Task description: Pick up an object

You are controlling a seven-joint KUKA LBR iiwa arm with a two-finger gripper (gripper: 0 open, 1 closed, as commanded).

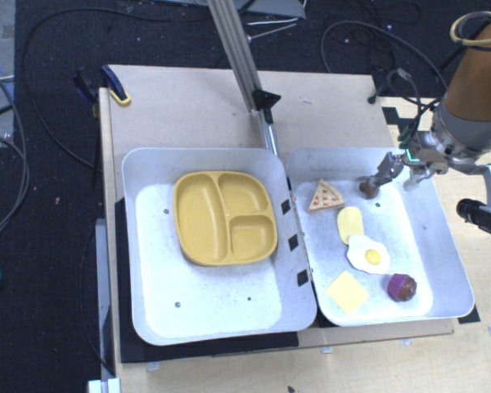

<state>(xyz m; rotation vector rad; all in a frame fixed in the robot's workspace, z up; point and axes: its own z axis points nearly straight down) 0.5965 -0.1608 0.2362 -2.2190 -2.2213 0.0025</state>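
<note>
Triangular pizza slice (325, 196) seemingly beside end effector (375, 183)

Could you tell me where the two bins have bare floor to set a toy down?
Left bin: a broad bare strip below the yellow divided plate, and a narrower one to its left. Right bin: crowded down the middle by the pizza slice, yellow oval, fried egg, cheese square and purple piece. The end effector occupies its top.
</note>
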